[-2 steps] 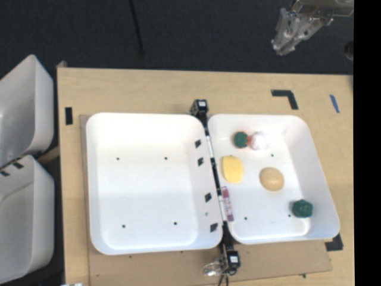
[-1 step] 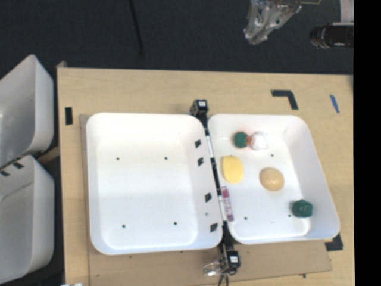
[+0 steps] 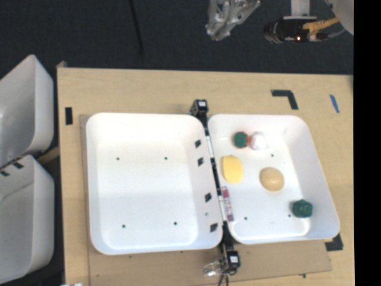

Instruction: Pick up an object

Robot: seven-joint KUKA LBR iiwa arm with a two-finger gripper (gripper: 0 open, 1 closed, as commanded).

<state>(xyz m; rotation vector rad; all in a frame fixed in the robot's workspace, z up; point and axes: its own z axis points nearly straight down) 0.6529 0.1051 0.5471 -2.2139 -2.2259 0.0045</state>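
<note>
Above the bench's far edge, the gripper (image 3: 221, 28) hangs clear of both bins, its spread impossible to tell.

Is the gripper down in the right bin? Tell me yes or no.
No: the gripper is above the dark floor beyond the bench's far edge, apart from the right bin and its items.

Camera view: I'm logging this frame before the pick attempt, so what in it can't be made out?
- Gripper: small and blurred at the top edge; its mount is cut off.
- Green ball and white ball: too small to tell whether they touch.
- Thin pen-like item by the right bin wall: too small to identify.
- Yellow object and tan object: glare hides texture.
</note>
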